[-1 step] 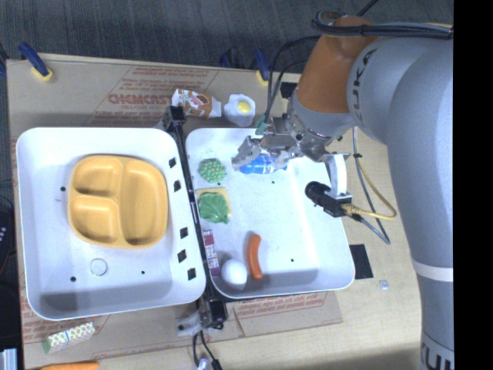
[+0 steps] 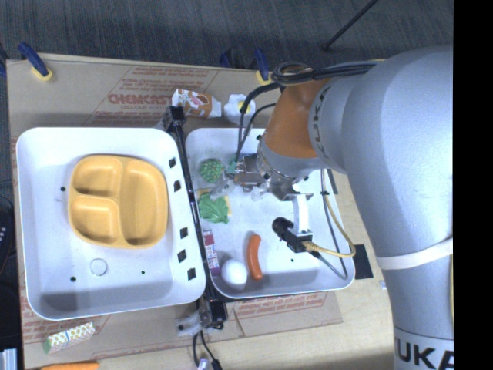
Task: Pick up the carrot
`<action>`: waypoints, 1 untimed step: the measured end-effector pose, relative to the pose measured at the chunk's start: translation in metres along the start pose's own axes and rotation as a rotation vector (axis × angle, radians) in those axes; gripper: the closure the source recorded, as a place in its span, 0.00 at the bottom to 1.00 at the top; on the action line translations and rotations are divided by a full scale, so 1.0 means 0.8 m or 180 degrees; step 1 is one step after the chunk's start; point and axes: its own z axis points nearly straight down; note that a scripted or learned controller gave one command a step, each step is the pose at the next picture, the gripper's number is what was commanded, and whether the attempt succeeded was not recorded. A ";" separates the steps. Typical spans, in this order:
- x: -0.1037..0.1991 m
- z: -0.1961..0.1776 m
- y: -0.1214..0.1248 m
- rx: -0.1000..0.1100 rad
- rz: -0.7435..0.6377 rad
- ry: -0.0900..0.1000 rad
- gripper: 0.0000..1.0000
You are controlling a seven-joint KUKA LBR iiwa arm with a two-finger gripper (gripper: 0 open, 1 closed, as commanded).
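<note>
Camera view: carrot point(image 2: 253, 256) in right bin point(image 2: 331, 280), beside egg point(image 2: 234, 272).

We saw our grey arm point(image 2: 385, 153) reach in from the right, its gripper point(image 2: 231, 177) low by the right bin's point(image 2: 339, 280) left edge.

Both white bins point(image 2: 46, 284) looked like smooth, faintly glossy plastic, as did the yellow divided tray point(image 2: 119, 199). The carrot point(image 2: 254, 257) had a slick plastic sheen. Printed matt cardboard point(image 2: 154, 91) lay beneath. The arm point(image 2: 385, 129) wore smooth grey satin casing.
</note>
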 end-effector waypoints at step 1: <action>-0.003 0.021 -0.066 0.0003 0.0871 0.0007 0.00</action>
